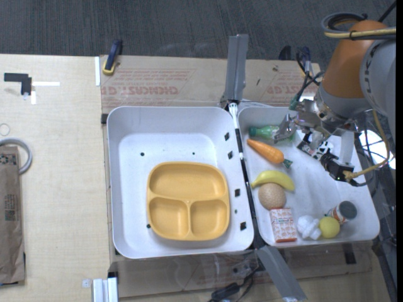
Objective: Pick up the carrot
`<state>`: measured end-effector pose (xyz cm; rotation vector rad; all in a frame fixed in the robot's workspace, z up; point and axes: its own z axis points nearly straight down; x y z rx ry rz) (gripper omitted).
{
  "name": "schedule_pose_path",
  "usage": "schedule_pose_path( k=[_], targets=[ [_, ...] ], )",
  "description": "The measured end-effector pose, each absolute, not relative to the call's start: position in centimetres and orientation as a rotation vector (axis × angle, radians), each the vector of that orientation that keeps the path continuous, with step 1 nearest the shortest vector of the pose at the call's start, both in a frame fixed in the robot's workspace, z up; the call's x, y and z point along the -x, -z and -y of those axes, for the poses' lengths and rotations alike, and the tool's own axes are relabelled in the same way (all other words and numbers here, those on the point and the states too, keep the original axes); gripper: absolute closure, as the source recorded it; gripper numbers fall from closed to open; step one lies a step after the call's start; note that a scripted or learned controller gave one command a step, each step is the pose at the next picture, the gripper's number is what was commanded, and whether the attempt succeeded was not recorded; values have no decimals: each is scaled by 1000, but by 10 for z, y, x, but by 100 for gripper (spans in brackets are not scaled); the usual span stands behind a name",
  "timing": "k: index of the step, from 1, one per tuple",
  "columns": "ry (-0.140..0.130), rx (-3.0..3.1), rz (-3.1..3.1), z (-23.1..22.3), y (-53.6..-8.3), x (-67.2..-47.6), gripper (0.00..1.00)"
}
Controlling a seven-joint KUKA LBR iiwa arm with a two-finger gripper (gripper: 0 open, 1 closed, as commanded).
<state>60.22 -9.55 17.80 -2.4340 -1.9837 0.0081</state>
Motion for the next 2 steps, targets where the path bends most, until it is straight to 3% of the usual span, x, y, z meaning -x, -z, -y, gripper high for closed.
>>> schedule_pose_path(
  k=[1,2],
  targets=[
    [-8,2397,2026,46,-189,-562,0],
    [-11,2728,1556,57,-189,-611,0]
  ],
)
